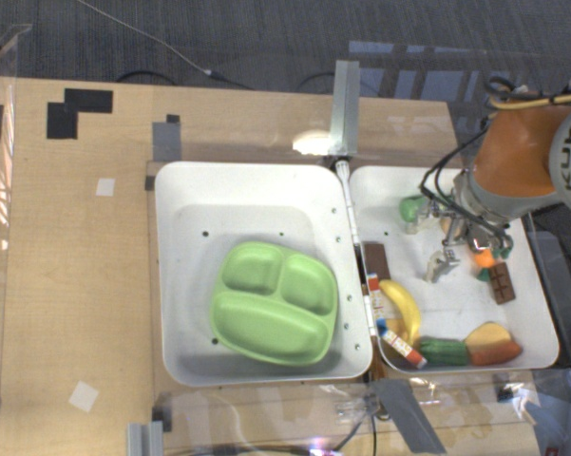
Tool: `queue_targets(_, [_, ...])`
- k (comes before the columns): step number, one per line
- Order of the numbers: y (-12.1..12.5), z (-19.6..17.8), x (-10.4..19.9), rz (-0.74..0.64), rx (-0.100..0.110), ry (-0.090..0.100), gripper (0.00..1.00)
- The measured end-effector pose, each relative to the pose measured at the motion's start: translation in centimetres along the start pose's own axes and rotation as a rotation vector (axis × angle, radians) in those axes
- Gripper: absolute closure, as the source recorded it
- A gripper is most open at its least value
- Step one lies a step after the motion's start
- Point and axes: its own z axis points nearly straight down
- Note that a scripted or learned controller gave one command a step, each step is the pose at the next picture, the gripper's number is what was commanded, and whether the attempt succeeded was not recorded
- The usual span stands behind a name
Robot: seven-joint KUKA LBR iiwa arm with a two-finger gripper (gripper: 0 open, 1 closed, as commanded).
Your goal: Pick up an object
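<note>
Fingers of the gripper (444,262) are hanging spread apart, gripping nothing, over bare floor in the middle of the right bin (542,345). Nearest candidates are sitting just toward the bin's right edge: a small orange piece (484,249) and a brown chocolate bar (499,281), its long axis running roughly along that edge. Banana (402,310) is lying toward the bin's left edge, long axis slanting down to the front. Green plate (275,302) is resting in the left bin (185,198), well apart.

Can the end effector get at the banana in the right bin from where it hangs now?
Probably yes. The end effector hangs over bare bin floor just right of the banana, with nothing between them; the marker and green vegetable crowd only its lower end.
</note>
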Motion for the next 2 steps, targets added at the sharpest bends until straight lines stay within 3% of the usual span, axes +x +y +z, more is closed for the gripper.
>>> queue_targets(1, [-6.57, 0.07, -0.75, -0.117, 0.002, 0.001, 0.0])
queue_targets(2, [-6.14, 0.13, 0.21, -0.13, 0.0, 0.002, 0.0])
